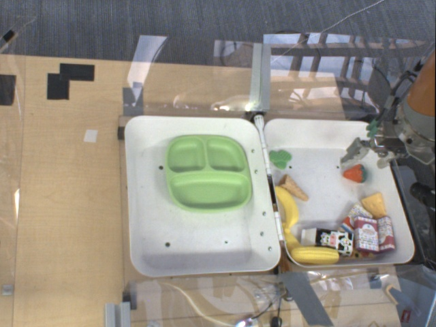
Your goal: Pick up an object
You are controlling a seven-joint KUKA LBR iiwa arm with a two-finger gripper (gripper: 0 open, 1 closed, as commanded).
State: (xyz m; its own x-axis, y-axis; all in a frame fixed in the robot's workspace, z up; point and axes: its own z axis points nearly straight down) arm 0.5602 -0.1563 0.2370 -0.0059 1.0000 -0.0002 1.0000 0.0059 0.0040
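My gripper (366,157) hangs over the right bin (320,135) near its right wall, open, with nothing between its fingers. One grey finger (351,151) points down-left, just above a small red fruit with a green top (354,174). Further objects in this bin are a green leafy piece (280,158), an orange cone (293,187), a yellow banana (289,210), a second yellow piece (313,255), a black-and-white carton (332,238), red cartons (372,236) and an orange wedge (373,204).
The left bin (146,203) holds a green divided plate (208,172). A metal divider (267,182) separates the two bins. The arm's orange band (422,94) is at the right edge, and clear panels stand behind the bins.
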